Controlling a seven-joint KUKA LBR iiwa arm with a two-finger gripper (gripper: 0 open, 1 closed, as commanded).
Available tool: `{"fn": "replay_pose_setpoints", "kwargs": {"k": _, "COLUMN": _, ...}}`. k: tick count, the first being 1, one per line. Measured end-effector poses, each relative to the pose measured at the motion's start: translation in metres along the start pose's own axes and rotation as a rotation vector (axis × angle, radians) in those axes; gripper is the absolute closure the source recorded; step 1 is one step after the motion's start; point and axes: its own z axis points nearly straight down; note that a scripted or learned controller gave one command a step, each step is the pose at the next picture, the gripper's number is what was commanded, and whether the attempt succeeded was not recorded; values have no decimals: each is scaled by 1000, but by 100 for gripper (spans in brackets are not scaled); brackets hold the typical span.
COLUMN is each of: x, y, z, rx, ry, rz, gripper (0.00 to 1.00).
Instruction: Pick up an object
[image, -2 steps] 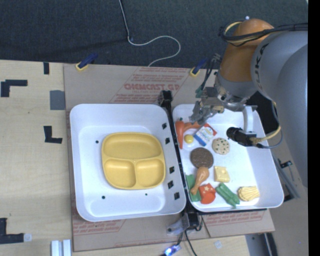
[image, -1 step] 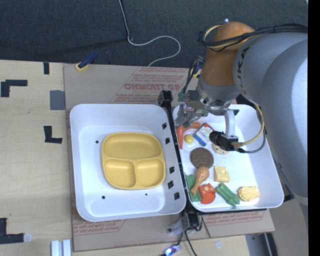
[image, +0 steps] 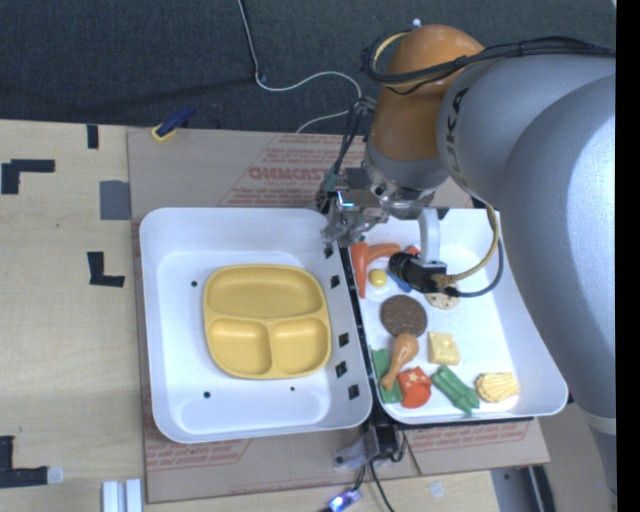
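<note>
"Over the upper-left corner of the right bin (image: 485, 320), close to the wall it shares with the left bin (image: 170, 300), what is the tool (image: 347, 222) up to?"

"It hangs there below the arm (image: 540, 140). Whether it is open or closed I cannot tell from this angle, and nothing shows in its hold."

"So what would it go for?"

"My guess is the orange carrot-shaped toy (image: 360, 262), just below the tool at the upper left of that bin. A small egg-like piece (image: 378, 281) lies just beside it, and a brown disc (image: 404, 315) sits a little lower."

"How should the pick be done well?"

"I'd centre on the carrot's thicker middle and close across its narrow width, not along its length. Come straight down so the bin wall on the left is not struck. Keep off the egg piece, since a nudge could roll either one. Lift only once the toy is squarely caught; a slanted grip on a tapered shape will likely slip."
</note>
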Motion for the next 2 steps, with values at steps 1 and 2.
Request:
{"fn": "replay_pose_setpoints", "kwargs": {"k": 1, "x": 28, "y": 9, "z": 4, "rx": 1, "ry": -2, "rz": 2, "gripper": 100}}
{"fn": "replay_pose_setpoints", "kwargs": {"k": 2, "x": 37, "y": -1, "z": 4, "rx": 3, "ry": -3, "rz": 5, "gripper": 100}}
